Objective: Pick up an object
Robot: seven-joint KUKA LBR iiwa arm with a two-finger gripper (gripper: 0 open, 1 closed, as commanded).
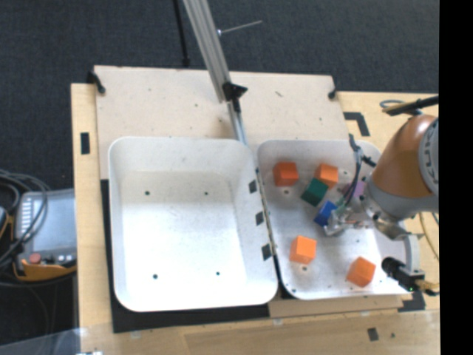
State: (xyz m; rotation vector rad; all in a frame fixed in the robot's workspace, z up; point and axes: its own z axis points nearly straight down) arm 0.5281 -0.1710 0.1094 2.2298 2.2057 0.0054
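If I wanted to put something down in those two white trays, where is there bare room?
The left tray has bare floor from wall to wall. In the right tray, a small patch lies between the two lower orange cubes. Its upper half is crowded: two orange cubes, a green cube, a blue cube and the hand.

**No readable text in view**

No word, number, brand or sign can be read anywhere in the camera view. The small black marks on the pale wooden worktop (pixel 185 98) are plain strips and corner shapes, not characters. The coloured cubes in the right shallow white bin (pixel 325 276) have plain faces without print. The grey handheld control unit with an orange base (pixel 46 235) at the left edge has a panel and some small buttons, but anything written on it is too small and blurred to make out.
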